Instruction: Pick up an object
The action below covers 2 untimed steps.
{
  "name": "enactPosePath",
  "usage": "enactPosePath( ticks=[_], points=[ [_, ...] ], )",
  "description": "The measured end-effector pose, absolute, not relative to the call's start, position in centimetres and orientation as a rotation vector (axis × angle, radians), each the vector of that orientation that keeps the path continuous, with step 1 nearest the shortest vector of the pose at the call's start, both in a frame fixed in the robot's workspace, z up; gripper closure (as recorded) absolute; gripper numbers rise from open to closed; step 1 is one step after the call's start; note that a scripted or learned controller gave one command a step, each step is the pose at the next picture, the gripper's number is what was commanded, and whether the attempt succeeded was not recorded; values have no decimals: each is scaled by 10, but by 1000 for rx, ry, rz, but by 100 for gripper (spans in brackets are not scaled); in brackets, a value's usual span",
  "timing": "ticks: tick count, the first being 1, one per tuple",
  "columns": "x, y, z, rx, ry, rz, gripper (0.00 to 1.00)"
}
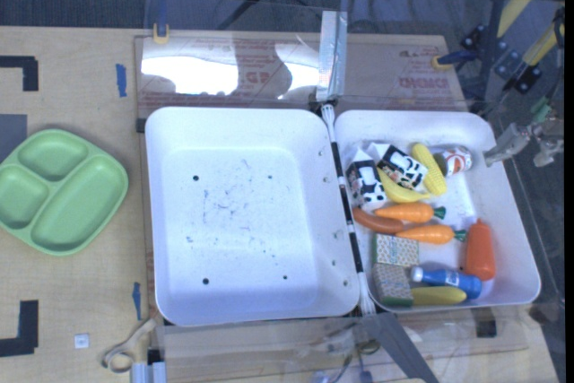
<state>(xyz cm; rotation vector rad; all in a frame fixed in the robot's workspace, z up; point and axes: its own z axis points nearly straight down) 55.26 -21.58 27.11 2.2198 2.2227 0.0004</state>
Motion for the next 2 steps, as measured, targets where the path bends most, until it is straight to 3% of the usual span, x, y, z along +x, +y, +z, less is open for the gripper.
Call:
enactPosePath(
  ticks=[1, 2],
  points=[
    [562, -152, 157, 2131, 2309, 0, 0],
    [499, -170, 186, 2194, 2251, 0, 0]
  ],
)
